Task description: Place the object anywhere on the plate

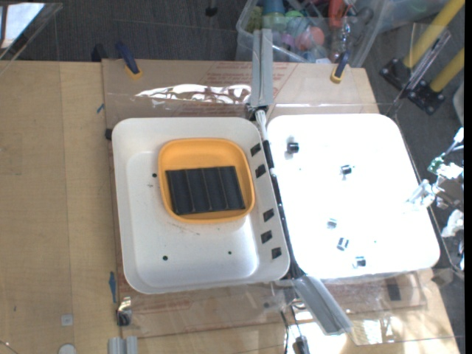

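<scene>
Surface of pale wood [51, 198] carries everything. At the near edge a grey metal bracket [318, 308] slants out from the gap between the two bins.

Just beyond it, the left bin [136, 268] holds an orange plate [171, 155] set toward its far half. A dark ridged block [204, 190] lies flat on that plate, inside the rim and filling most of the plate's floor. A row of black clips [267, 214] runs along the wall where the bins meet.

The right bin [391, 135] is washed out by bright light, and small dark pieces [342, 243] lie scattered across its floor, well apart from one another.

At that bin's right rim a pale, blurred shape juts in, which appears to be the tool [435, 190]. I cannot tell whether it is spread or pressed together, and nothing can be made out in it.

Farther back, a clear sheet [192, 94] catches the glare. A blue clamp [129, 61] and an orange clamp [339, 66] sit at its far edge. Beyond the surface stands a clear tub [317, 13] of colourful items.
</scene>
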Available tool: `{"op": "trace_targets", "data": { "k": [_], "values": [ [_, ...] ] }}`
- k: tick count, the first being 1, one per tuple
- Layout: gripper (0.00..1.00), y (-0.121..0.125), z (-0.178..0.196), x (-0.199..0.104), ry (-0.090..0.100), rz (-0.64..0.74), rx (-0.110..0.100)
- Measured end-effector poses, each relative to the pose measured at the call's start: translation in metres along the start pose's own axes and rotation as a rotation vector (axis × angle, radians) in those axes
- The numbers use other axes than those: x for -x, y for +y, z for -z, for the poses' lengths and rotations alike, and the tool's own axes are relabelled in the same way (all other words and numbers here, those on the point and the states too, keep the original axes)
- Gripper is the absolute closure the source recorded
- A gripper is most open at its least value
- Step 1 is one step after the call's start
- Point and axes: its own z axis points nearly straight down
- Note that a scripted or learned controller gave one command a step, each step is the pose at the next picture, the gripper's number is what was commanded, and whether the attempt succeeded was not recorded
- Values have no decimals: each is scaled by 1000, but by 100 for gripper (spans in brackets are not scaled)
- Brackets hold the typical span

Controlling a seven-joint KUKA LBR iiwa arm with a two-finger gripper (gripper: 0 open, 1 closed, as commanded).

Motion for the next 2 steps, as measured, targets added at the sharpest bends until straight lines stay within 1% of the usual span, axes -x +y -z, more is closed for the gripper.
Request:
{"op": "trace_targets", "data": {
  "k": [2],
  "values": [
    [0, 0, 0, 0, 0, 0, 0]
  ]
}}
